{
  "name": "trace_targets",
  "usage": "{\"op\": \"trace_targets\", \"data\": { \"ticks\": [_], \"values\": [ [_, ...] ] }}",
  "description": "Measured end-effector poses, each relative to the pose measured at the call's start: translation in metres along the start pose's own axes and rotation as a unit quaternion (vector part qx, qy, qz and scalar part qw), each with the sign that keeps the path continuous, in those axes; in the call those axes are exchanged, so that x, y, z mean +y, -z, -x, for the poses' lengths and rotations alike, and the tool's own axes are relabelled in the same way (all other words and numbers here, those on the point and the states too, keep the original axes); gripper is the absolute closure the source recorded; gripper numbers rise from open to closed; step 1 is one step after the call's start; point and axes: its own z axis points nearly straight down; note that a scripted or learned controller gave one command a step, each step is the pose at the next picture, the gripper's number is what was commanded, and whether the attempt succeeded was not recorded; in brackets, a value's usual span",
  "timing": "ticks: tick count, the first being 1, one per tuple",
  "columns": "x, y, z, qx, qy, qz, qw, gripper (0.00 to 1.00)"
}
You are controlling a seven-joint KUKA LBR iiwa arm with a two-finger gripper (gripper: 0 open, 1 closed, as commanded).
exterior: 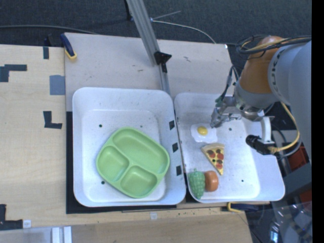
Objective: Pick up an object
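In the right bin [243, 186] lie three toy foods: a fried egg [202, 132], a pizza slice [215, 157] below it, and a red-orange vegetable with green leaves [204, 181] near the front edge. My gripper [216, 121] hangs low over the bin, just to the right of the egg and above the pizza slice. Its tips are close to the egg's right edge. From this angle the wrist hides how the tips stand, and I see nothing between them.
The left bin [86, 110] holds a green divided plate [132, 162]. A slanted metal pole [144, 24] runs down to the gap between the bins. Cables hang at the arm's right side. A blue-and-yellow clamp [68, 47] sits at the bench's back left.
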Motion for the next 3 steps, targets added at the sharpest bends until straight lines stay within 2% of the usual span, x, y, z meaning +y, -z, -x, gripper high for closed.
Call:
{"op": "trace_targets", "data": {
  "ticks": [2,3],
  "values": [
    [0.001,0.082,0.003,0.000,-0.001,0.003,1.0000,1.00],
    [-0.006,0.091,-0.051,0.001,0.002,0.001,1.0000,1.00]
  ]
}}
